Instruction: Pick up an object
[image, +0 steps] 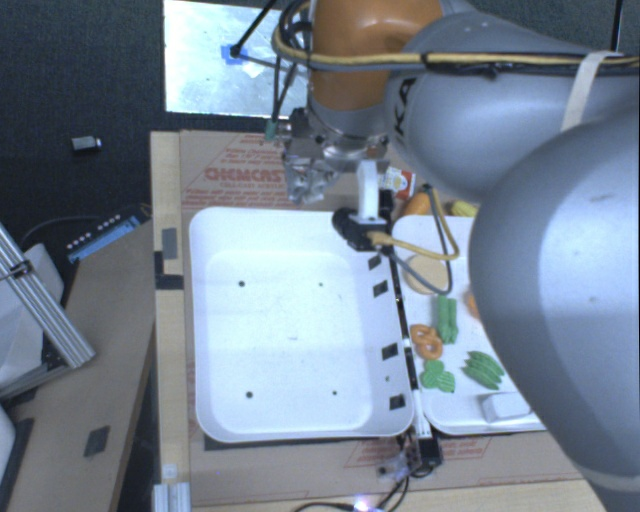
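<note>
Hand (312, 180) sits above the far rim of the left bin (215, 300), under the orange band of the arm (520, 190); whether it is apart or together cannot be told, and nothing is seen in it. Left bin bears no objects. Candidates lie in the right bin (455, 420), partly hidden by the arm: an orange pretzel-shaped piece (427, 341), a green piece (446, 320) just beside it, two more green pieces (437, 378) (484, 368) nearer the camera, a pale grey block (503, 406). Judgement: hand is parked away from the objects, so the pick has not begun; it must cross the divider to the right bin first.
</note>
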